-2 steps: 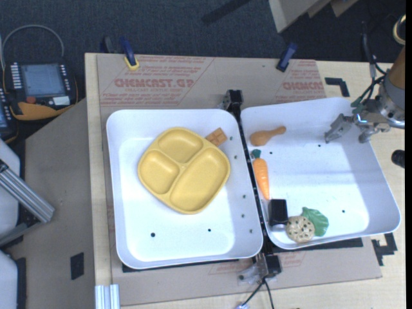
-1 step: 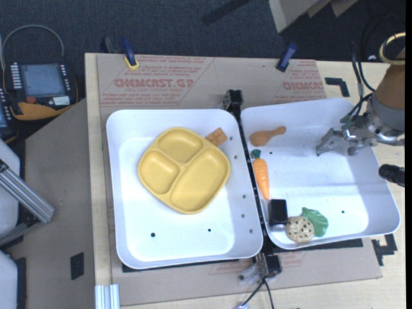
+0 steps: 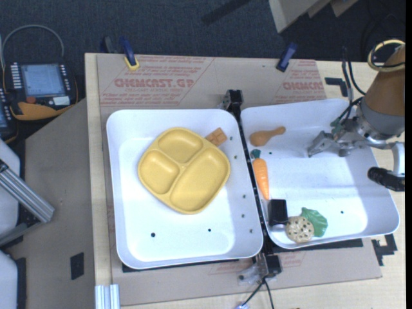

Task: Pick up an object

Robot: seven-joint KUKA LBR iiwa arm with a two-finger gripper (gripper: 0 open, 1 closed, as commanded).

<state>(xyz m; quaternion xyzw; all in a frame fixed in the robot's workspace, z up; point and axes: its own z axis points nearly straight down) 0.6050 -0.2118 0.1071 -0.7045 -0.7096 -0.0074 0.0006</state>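
Camera view: I am steering tool point(image 3: 320, 145) over right bin point(image 3: 380, 217), fingers looking wide, holding nothing. Brown toy point(image 3: 266, 136) lying near, at bin's back left. Going slow, coming straight down over it, then squeezing.

We see dark blue carpet point(image 3: 161, 11) around a cardboard-topped bench point(image 3: 193, 76), clamps point(image 3: 131, 55) on its far edge, and a pendant point(image 3: 38, 85) at left.
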